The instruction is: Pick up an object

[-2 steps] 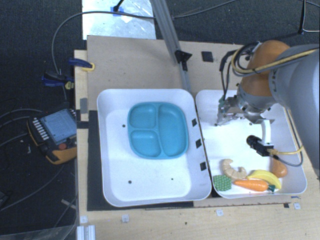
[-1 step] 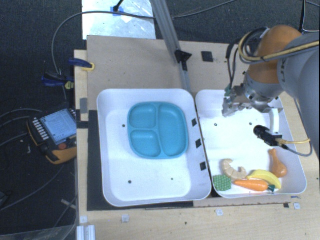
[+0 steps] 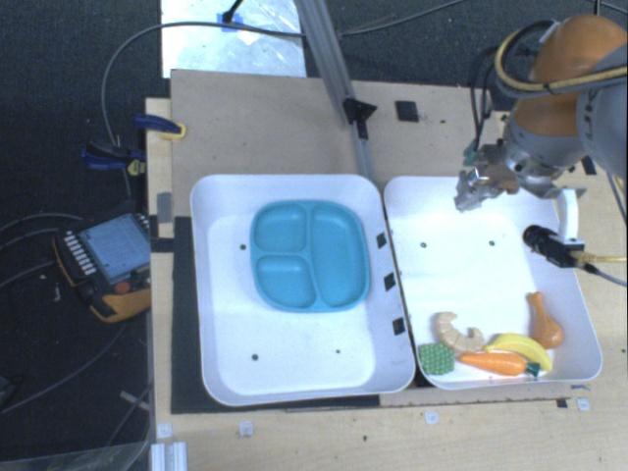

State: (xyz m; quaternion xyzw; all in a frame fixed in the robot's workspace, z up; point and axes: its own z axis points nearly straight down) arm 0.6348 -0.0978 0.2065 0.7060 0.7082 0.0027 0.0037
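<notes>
The arm is in the approach step: nothing is lifted yet, and every candidate object sits inside the right bin point(image 3: 422, 204). The gripper point(image 3: 474, 191) hangs above the far part of that bin, near its far rim, with nothing visible between its fingers; at this size, whether they are apart or together cannot be told.

All the objects are clustered in the bin's near corner, well apart from the gripper. A banana point(image 3: 518, 345) lies against a carrot point(image 3: 494, 363), with a pale, shrimp-like piece point(image 3: 456, 333) just beside them, a green piece point(image 3: 438, 358) at the near wall, and an orange-brown drumstick-shaped piece point(image 3: 545, 323) closer to the bin's right wall. The left bin point(image 3: 221, 351) holds a blue divided plate point(image 3: 310, 255).

The next move probably calls for travelling across the right bin toward its near corner, then descending over one item. The drumstick-shaped piece stands slightly clear of the others, which might make it the easier target; the banana and carrot touch, so closing on one risks nudging the other.

The arm enters from the right, its orange band point(image 3: 579, 52) above the wrist, with the wrist angled downward and toward the left bin.
</notes>
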